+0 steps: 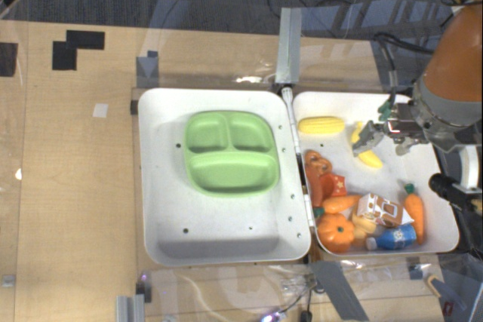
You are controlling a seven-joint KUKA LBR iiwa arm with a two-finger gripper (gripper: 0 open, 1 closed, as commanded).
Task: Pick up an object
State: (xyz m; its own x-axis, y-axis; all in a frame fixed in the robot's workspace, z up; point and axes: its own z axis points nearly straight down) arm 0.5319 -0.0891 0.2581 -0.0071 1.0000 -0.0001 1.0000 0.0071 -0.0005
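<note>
The right bin (430, 162) holds several toy foods. My gripper (369, 137) hangs low over the bin's upper middle, directly above a small yellow piece (369, 157) that shows on both sides of it. The gripper's body hides where it meets that piece. A yellow corn cob (321, 125) lies to its left near the divider. Along the bin's front lie a red pepper (322, 179), an orange pumpkin (336, 232), a small printed box (378, 210), a blue bottle (393, 238) and a carrot (414, 214).
The left bin (162, 222) holds a green divided plate (230, 151). A metal divider (289, 49) runs between the bins. The arm's orange band (460, 60) and grey wrist cover the right bin's far right corner. Cables trail behind the bins.
</note>
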